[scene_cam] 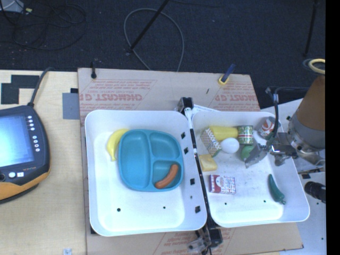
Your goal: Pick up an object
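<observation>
Camera view: pincer over right bin.

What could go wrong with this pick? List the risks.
1. The pincer sits low at a tight cluster: white egg, green item and striped can lie close together, so it may nudge a neighbour or grab two.
2. The egg is round and could roll away.
</observation>
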Robot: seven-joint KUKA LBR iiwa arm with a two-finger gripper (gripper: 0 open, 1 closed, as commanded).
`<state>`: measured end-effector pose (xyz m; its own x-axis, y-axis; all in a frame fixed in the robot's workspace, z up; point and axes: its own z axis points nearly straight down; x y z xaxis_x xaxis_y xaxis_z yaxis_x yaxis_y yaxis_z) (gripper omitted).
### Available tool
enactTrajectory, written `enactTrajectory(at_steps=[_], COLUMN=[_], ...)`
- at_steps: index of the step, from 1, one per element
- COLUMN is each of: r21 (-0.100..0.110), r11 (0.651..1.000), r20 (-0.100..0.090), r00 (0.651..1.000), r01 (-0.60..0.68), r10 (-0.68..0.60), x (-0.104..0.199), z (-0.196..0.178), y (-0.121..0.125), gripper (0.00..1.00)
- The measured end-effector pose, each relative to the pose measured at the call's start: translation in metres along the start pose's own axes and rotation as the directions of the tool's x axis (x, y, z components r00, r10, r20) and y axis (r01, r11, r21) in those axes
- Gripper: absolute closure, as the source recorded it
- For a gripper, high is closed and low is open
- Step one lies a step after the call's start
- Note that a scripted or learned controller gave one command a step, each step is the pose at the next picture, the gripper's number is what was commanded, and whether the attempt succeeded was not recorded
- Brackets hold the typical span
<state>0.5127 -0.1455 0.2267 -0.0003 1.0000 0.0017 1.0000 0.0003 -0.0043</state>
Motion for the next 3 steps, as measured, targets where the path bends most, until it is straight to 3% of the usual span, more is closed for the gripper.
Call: enactTrajectory(at_steps=[1,2,3], r21=[-0.008,-0.002,-0.002], r11=[1.000,1.000,1.000], r20=[0.002,0.000,-0.004], r00=[1.000,1.000,1.000], r01=[0.001,0.001,0.004], r10=[-0.001,-0.001,-0.004], x=[-0.008,-0.037,-0.064], z=[0.038,0.130,0.137], y=[0.087,0.110,0.092], gripper=[0.00,0.00,0.00])
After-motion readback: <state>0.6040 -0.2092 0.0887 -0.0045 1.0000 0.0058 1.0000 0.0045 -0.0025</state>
